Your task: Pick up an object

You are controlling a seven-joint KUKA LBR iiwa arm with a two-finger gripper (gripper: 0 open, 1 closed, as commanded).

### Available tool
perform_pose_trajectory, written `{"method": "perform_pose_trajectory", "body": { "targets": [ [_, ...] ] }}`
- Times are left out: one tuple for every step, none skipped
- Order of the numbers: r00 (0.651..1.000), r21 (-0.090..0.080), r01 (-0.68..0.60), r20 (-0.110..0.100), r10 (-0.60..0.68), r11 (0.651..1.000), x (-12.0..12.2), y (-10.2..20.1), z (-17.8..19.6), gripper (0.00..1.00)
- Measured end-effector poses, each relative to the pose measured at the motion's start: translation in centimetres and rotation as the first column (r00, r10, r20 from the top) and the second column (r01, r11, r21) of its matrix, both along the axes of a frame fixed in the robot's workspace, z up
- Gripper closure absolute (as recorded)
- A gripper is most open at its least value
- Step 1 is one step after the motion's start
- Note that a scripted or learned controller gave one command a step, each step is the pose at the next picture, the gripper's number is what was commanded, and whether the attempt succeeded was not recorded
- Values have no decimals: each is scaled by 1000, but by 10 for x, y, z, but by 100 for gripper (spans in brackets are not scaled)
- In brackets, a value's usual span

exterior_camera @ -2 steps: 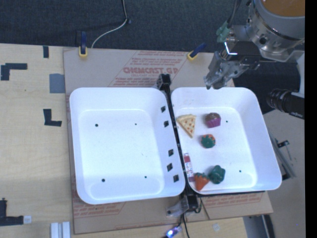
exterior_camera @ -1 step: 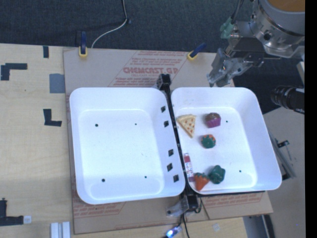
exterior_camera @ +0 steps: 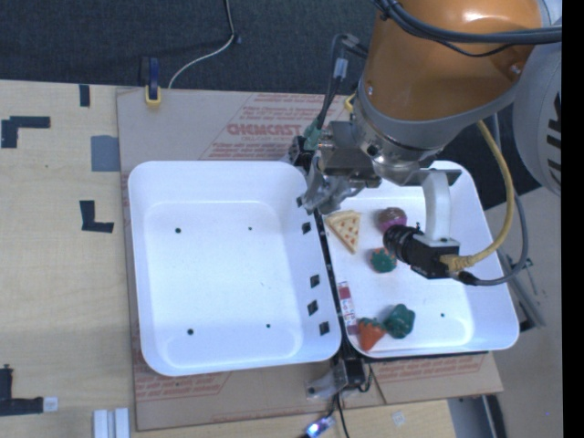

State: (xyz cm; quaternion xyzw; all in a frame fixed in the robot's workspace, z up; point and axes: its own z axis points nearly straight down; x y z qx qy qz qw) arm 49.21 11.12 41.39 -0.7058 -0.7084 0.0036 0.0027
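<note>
Setting: robotics lab bench. Under my pincer (exterior_camera: 321, 194), two white bins (exterior_camera: 146, 245) on a cardboard sheet (exterior_camera: 237, 126); black tape marks (exterior_camera: 91, 215) on the wooden top far to one side; cables (exterior_camera: 205, 57) trailing behind me.

Both white bins, the left bin (exterior_camera: 219, 272) and the right bin (exterior_camera: 474, 322), look like smooth, slightly glossy plastic. They sit on a matt brown cardboard sheet (exterior_camera: 246, 126) over a pale wood-look bench (exterior_camera: 55, 272). The arm's orange band (exterior_camera: 456, 35) is glossy and smooth.
</note>
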Motion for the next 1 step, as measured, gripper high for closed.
{"method": "perform_pose_trajectory", "body": {
  "targets": [
    [1000, 0, 2, 5, -2, 1000, 4, -5, -17, 100]
  ]
}}
